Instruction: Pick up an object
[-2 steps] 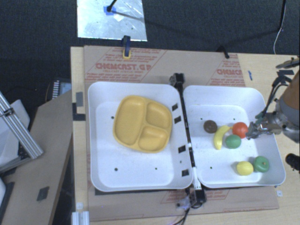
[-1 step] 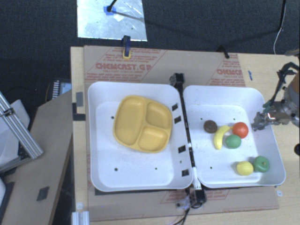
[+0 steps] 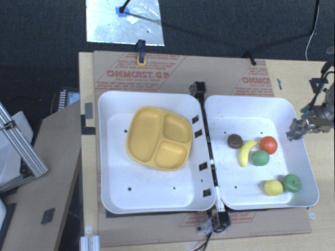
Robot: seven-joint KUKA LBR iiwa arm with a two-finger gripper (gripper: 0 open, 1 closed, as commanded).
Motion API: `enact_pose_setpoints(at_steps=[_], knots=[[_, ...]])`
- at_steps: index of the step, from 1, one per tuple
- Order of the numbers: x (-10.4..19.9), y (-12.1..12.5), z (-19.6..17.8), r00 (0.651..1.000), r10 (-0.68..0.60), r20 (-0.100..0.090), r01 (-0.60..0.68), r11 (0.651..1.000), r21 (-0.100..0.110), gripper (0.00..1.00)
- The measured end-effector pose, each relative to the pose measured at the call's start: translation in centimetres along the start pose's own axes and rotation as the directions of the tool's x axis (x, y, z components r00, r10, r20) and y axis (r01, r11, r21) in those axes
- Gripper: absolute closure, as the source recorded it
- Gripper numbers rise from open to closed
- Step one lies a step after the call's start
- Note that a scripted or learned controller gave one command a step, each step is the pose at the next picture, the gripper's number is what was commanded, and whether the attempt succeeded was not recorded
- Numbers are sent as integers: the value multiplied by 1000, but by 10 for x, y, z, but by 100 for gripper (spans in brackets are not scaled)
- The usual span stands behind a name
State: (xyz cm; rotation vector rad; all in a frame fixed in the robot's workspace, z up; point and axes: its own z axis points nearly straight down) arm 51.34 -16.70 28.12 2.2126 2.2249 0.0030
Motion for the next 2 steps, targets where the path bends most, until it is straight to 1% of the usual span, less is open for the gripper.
enact_pose_setpoints(at_steps=[2], knots=[[101,28,36,1000,-4,-3,4,1000,3,100]])
